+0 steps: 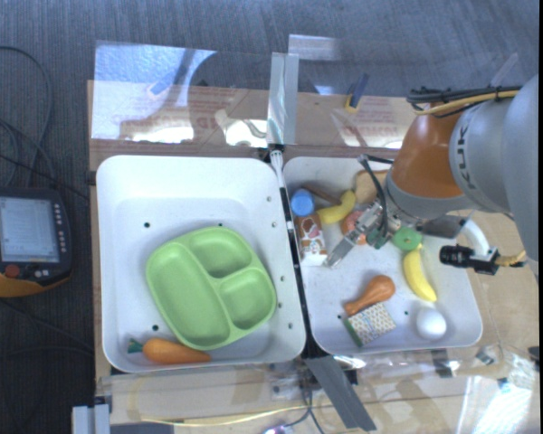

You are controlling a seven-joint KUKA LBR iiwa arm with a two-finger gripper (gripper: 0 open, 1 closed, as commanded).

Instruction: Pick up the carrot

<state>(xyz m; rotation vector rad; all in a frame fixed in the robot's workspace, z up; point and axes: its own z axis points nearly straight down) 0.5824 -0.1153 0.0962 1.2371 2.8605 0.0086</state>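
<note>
Carrot (170,352) is lying on its side down in the front-left corner of the left bin (127,183), orange with a little green top pointing left, tucked just against the front edge of the green divided plate (212,285) that takes up most of that bin. Nothing is touching it from above.

Over in the right bin (462,328) it's way busier. The arm (452,156) comes in from the right with its orange band showing, and the gripper (348,240) is down near the bin's back-left area, well apart from the carrot. Honestly can't tell if the fingers are open or closed, too much clutter around them. Right by it there's a blue cap (301,203), a yellow piece (338,210) and a small green round thing (405,239). A banana (420,275) sits toward the right side, a white egg (431,323) in the front-right corner, and a drumstick (372,293) with a patterned block (371,323) just in front of it near the front edge.
</note>
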